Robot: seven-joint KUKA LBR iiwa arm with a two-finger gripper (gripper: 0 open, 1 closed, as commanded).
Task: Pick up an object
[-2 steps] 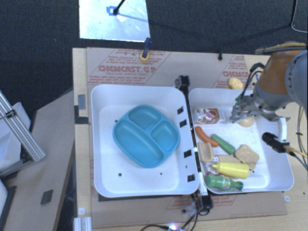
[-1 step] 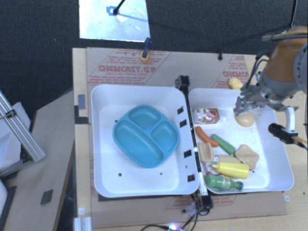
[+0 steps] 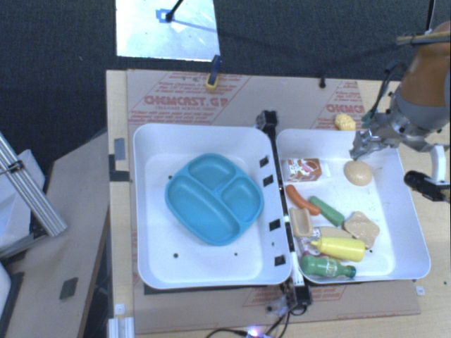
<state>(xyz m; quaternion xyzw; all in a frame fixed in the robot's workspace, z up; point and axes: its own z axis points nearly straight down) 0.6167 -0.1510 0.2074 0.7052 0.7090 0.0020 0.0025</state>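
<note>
Brown board is lying under two white bins. One left bin [image 3: 151, 210] is holding one blue plate [image 3: 213, 198]. One right bin [image 3: 409, 224], the landmark, is holding the toy food.

The gripper [image 3: 363, 146] is hanging over the right bin's far edge, just above one tan ball [image 3: 358, 172]. Whether its tips are apart or together cannot be told. The ball is probably the thing to grab. The gripper should be going straight down and closing around the ball's middle.

Near the right bin's close edge are lying one yellow bottle [image 3: 341, 247] and one green bottle [image 3: 327, 267].
</note>
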